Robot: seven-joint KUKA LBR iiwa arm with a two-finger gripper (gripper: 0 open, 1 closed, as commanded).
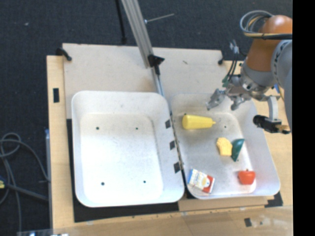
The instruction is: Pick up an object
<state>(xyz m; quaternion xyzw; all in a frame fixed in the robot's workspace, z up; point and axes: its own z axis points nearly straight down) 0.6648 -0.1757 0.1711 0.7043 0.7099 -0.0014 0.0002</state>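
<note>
The right bin (256,146) holds a yellow cone-shaped piece (197,122) near its back, a small yellow block (224,146) touching a dark green piece (237,148), a red pepper-like toy (246,177) at the front right, and a red and white carton (201,181) at the front left. My gripper (226,101) hangs over the bin's back edge, right of and behind the yellow cone. Its two fingers (214,101) are spread apart with nothing between them.
The left bin (78,146) sits beside the right one, their rims nearly touching. A slanted aluminium post (140,31) rises behind the bins. Black clips (172,144) line the gap between the bins. Cables (15,156) lie on the floor at left.
</note>
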